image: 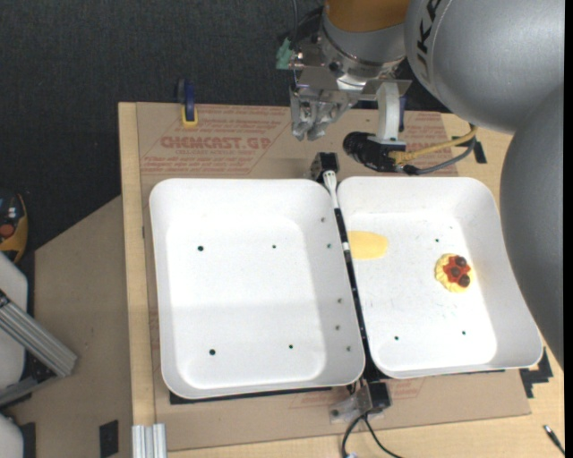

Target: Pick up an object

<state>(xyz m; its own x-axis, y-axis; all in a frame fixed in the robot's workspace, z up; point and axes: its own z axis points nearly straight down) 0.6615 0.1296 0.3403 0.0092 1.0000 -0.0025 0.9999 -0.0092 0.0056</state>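
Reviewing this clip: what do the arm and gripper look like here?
The arm is bulky, rounded and smooth grey, with dark lettering partly visible on its shell and an orange band above the wrist. Below the band sits a metallic ring, then a small silver-grey gripper of bare metal parts. A green piece shows on the wrist's side.

Two shallow white bins sit side by side on the table (224, 139), a brown board with red lettering. The left bin (170, 268) touches the right bin (488, 215) along a black seam. In the right bin, a flat yellow piece (368, 245) lies near the seam, and a yellow piece topped with red and dark bits (454, 272) lies toward its right edge. The claw (312, 125) hangs over the table's far edge, above the seam.
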